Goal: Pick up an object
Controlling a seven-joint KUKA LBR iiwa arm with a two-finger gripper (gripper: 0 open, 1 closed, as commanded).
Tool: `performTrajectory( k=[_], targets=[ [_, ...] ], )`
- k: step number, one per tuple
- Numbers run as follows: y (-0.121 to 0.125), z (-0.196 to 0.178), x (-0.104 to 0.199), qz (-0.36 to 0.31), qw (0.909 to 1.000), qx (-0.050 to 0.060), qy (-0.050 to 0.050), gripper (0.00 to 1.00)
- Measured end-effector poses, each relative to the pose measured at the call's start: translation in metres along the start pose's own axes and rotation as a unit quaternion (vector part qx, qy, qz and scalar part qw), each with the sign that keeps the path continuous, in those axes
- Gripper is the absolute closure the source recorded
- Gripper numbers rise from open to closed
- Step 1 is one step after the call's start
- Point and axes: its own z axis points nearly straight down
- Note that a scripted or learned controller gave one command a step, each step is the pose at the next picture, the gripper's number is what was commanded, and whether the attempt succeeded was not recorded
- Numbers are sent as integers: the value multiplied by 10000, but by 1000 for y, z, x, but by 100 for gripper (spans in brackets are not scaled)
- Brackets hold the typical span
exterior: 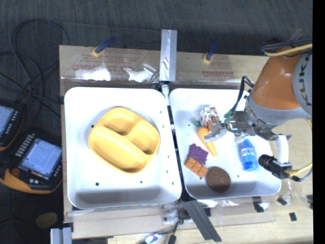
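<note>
**A:** Where is the arm?

**B:** It reaches in from the right over the right bin [175, 136]. The orange band [274, 88] sits above that bin's far right part, and the hand [219, 130] is low in the middle of the bin, among the objects.

**A:** Is the hand gripping anything?

**B:** I cannot tell. Its tip is right at the orange carrot [208, 140] and close to a small white and brown toy [208, 116] just on the far side of it, but the spot is too cluttered to see how the hand is set, or whether anything is caught in it.

**A:** What else is in that bin?

**B:** A blue bottle [247, 154] lies to the right of the hand, under the wrist. Nearer and to the left, a purple piece [198, 152] sits touching an orange waffle-like block [196, 167]. A dark brown round cookie [218, 179] rests near the bin's near wall, just right of that block.

**A:** And the other bin?

**B:** The left bin [76, 136] holds one big yellow bun-shaped object [123, 139], roughly in its middle.

**A:** Anything around the table [71, 60]?

**B:** Blue and yellow clamps [103, 46] on the far edge, and a handheld controller [35, 161] with a lit screen on the floor at the left.
</note>
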Motion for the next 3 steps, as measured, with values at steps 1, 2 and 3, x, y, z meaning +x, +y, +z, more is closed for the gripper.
performTrajectory(
  k=[1, 2, 3],
  targets=[
    [78, 84, 2, -104, 9998, -134, -39, 0],
    [77, 97, -13, -868, 9960, -219, -62, 0],
    [102, 119, -68, -796, 9968, -54, -29, 0]
  ],
)
